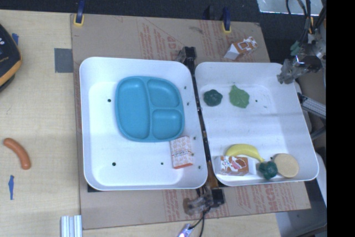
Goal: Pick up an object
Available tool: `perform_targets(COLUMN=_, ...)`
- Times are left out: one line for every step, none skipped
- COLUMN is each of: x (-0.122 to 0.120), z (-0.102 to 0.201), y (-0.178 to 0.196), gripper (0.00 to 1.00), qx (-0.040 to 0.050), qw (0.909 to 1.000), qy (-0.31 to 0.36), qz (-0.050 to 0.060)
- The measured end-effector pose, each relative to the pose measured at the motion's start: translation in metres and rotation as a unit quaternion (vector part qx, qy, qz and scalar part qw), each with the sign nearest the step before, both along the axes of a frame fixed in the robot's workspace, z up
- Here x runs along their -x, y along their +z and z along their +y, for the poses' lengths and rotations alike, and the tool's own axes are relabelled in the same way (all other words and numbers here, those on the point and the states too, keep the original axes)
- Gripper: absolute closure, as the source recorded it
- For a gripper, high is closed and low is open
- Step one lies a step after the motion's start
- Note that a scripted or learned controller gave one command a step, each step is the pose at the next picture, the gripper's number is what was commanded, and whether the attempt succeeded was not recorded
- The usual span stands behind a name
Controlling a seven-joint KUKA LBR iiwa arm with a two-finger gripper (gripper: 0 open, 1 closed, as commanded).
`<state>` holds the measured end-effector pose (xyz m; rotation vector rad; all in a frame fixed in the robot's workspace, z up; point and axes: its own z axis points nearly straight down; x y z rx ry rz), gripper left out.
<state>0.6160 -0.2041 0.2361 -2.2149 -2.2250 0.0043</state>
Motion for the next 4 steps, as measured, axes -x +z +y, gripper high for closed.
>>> perform_targets(x=-0.039, z=0.008, y=-0.146, gripper=0.0, qx=-0.0005, qw=1.0, qy=0.001, qz=0.001)
perform_targets(x=-0.041, z=-0.006, y=-0.057, gripper=0.0, qx=0.0002, qw=1.0, qy=0.0, qz=-0.002)
perform_targets(x=0.062, z=-0.008, y=-0.065, gripper=0.0, qx=0.0002, qw=1.0, qy=0.0, qz=0.0)
perform_targets(x=-0.012, z=0.019, y=-0.145, gripper=0.0, qx=0.0, qw=1.0, qy=0.001, qz=0.001)
